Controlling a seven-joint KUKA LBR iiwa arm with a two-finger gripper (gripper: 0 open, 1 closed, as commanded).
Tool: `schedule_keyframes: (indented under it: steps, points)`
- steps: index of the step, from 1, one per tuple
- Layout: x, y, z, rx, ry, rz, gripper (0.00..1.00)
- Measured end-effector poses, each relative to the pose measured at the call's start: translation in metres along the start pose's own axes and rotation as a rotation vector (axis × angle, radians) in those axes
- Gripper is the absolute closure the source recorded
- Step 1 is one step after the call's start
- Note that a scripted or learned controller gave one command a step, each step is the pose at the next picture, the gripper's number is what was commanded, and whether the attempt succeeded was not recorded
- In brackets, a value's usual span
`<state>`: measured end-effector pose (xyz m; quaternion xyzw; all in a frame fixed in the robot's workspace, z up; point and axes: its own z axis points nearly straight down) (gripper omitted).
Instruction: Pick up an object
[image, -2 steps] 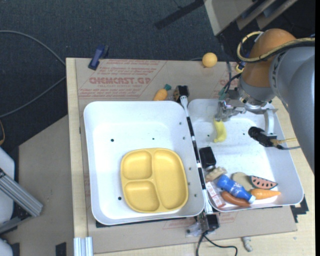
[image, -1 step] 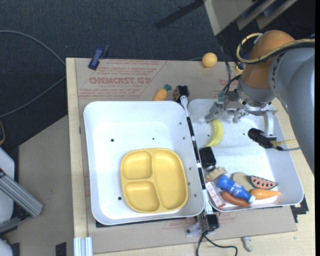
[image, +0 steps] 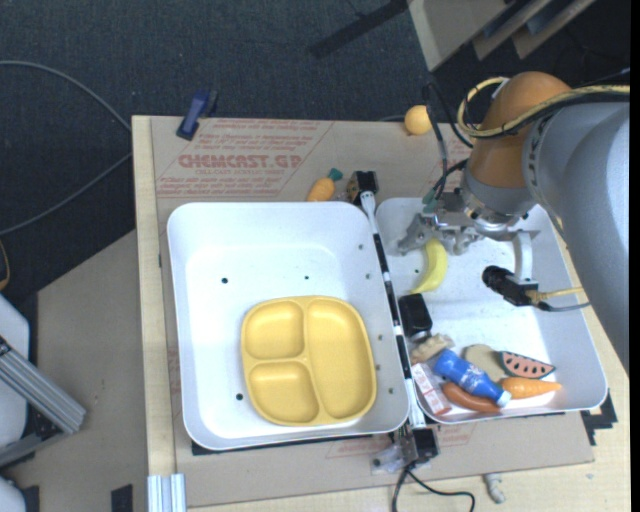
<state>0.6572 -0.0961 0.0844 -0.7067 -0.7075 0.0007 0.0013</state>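
My gripper (image: 440, 236) hangs over the far part of the right bin (image: 585, 345), under the orange-banded wrist. A yellow banana (image: 435, 270) lies right below it, its upper end reaching up to the gripper. Whether the banana is gripped is hidden by the wrist. Near the bin's front sit a blue bottle (image: 466, 371), an orange carrot (image: 528, 389), a watermelon slice (image: 526, 364) and a red sausage (image: 466, 399). A black block (image: 414, 313) rests by the divider.
The left bin (image: 200, 260) holds a yellow divided plate (image: 308, 358). Outside the bins, on the board, lie a small orange toy (image: 322, 188), an orange ball (image: 418, 120) and a blue clip (image: 196, 113). The arm covers the right bin's far right corner.
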Motion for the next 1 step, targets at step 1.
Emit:
schedule_keyframes:
  steps: [1]
  points:
    - [0.0003,0.0008,-0.0108,-0.003,0.000,0.000,1.00]
